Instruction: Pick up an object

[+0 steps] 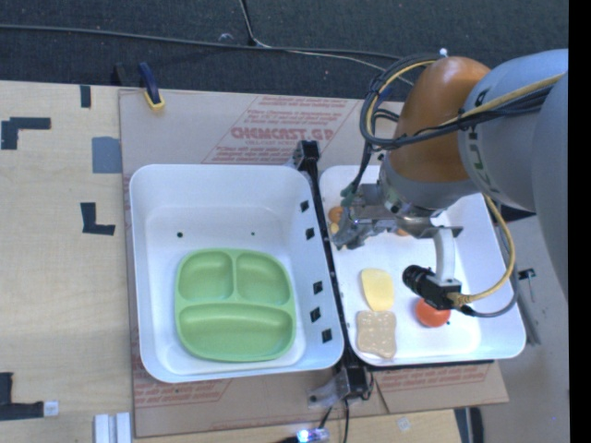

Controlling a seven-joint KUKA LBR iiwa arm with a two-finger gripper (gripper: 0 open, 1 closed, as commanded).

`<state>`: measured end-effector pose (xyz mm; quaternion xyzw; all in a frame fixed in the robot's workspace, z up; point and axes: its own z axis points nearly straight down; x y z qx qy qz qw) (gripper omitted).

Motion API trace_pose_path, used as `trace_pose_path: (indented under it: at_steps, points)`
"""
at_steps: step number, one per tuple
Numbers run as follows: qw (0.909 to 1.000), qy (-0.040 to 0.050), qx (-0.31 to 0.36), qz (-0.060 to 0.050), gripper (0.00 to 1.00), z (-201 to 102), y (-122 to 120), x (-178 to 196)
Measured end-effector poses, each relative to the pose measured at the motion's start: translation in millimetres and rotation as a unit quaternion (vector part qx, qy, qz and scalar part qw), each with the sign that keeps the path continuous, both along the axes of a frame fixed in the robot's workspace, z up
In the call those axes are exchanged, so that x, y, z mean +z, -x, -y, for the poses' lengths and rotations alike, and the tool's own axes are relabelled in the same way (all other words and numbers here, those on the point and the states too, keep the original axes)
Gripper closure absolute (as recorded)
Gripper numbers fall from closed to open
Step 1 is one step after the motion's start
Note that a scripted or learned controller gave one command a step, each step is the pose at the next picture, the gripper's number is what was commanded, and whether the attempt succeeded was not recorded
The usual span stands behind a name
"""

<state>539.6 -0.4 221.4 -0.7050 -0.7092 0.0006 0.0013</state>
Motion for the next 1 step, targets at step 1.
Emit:
trace_pose_path:
  at_steps: [1]
  points:
    - [1.0000,-0.0002,0.001,-0.001,1.00,-59.4,2.1,-8.3]
